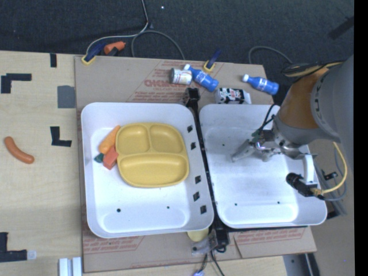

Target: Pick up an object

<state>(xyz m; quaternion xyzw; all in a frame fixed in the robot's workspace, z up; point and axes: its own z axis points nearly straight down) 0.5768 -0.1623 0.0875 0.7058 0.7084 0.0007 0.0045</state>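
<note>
The yellow plate (152,155), split into three compartments, lies in the left bin (98,209), towards its upper half. An orange carrot-like toy (108,140) is tucked against the plate's left rim, with a small red and green piece (107,160) just below it. The gripper (240,152) hovers over the right bin (259,211), its fingers released and spread with nothing between them. Both bins sit on brown cardboard (103,79) over a pale wooden bench. Two blue bottles (204,79) (261,84) and a small black-and-white box (233,96) lie behind the bins; a toy sausage (19,150) rests far left. The arm's grey bulk covers the right bin's upper right corner. Something yellow (197,234) peeks from under the left bin's lower edge, too hidden to identify
</note>
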